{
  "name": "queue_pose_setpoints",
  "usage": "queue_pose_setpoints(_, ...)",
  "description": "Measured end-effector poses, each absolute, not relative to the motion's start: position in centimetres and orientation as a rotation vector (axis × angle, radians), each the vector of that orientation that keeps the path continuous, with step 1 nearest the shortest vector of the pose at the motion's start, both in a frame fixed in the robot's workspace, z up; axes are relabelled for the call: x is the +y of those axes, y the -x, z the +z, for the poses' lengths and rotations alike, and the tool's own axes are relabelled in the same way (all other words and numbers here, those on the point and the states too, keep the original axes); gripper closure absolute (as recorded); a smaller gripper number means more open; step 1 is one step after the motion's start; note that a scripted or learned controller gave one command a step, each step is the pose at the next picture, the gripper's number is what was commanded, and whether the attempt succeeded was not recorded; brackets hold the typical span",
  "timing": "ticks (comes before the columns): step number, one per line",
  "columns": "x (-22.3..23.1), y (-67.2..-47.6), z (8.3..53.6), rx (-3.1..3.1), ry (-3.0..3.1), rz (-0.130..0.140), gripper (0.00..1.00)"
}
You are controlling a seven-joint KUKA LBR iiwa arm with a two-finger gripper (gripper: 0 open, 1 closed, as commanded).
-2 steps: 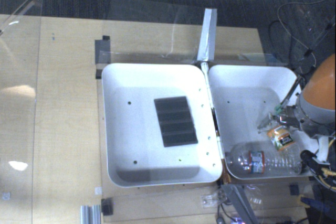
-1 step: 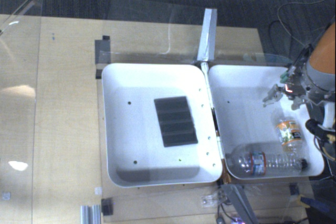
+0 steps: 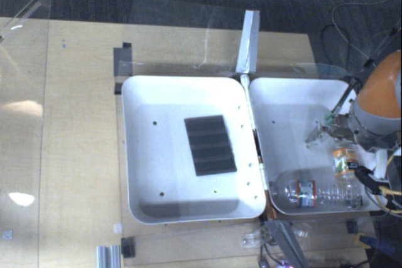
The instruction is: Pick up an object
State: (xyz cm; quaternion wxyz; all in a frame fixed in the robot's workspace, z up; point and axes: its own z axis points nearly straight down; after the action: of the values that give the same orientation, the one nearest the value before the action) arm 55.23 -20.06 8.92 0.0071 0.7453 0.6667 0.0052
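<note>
My gripper (image 3: 319,133) hangs low over the middle of the right bin (image 3: 282,103), at the end of the grey arm with its orange band (image 3: 382,94). Just right of and below it lies a small orange and green packet (image 3: 342,161), partly under the wrist. A clear plastic bottle (image 3: 320,193) with a small coloured label rests on its side along the right bin's front wall. A black ribbed rectangular block (image 3: 210,145) lies flat in the middle of the left bin (image 3: 144,110). Nothing is visible in the gripper.
A metal post (image 3: 247,41) stands behind the seam between the bins. Cables and the arm's body (image 3: 377,166) crowd the right bin's right edge. A clear panel covers the wooden bench (image 3: 63,135) on the left.
</note>
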Motion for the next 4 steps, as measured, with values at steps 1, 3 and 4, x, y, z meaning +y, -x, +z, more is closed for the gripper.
queue_pose_setpoints(1,-19.2,-63.9,8.7,2.074,-2.353,0.007,0.0)
queue_pose_setpoints(3,-19.6,-58.0,19.4,2.239,-2.188,0.012,1.0)
queue_pose_setpoints(4,-19.5,-58.2,20.6,2.241,-2.179,0.018,1.0)
